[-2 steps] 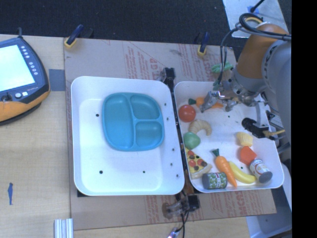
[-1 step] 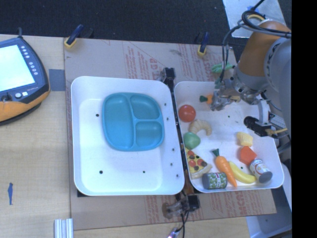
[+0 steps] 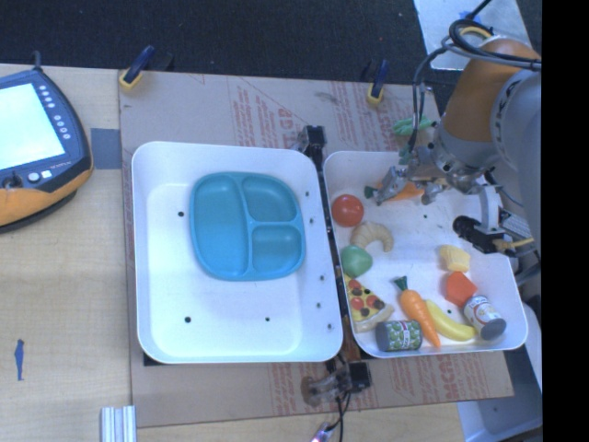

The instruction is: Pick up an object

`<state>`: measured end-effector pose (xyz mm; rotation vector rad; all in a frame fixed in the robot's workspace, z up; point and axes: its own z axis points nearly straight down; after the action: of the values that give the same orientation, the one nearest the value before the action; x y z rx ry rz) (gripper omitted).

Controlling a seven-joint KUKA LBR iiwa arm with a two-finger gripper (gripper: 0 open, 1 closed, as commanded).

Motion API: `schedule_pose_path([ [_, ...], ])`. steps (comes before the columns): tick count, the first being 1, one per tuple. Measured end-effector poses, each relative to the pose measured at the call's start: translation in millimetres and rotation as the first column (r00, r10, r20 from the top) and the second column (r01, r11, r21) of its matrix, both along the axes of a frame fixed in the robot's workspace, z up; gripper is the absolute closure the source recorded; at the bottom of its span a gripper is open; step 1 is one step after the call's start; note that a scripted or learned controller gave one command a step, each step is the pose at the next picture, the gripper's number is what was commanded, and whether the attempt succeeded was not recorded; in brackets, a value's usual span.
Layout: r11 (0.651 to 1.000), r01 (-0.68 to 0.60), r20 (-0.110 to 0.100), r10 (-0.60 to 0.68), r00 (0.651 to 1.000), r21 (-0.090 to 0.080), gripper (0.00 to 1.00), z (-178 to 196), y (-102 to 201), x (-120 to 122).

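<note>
My gripper is down at the back of the right bin, beneath the orange-banded wrist. Right under it lies a small orange toy with a green tip; whether it is gripped I cannot tell. In front of it the bin holds a red tomato, a croissant, a green fruit, a pizza slice, a carrot, a banana, a green can, a small tin, a yellow piece and an orange-red piece.
The left bin holds a blue divided plate. A tablet-like pendant lies on the bench at far left. Clamps sit at the cardboard's back edge. The arm's body covers the right bin's back right corner.
</note>
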<state>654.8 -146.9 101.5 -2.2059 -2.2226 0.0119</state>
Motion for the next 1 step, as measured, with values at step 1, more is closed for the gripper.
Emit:
schedule_pose_path([
  [1,1.0,-0.002,-0.001,0.002,1.0,0.0,1.0,10.6,-0.8,0.2],
])
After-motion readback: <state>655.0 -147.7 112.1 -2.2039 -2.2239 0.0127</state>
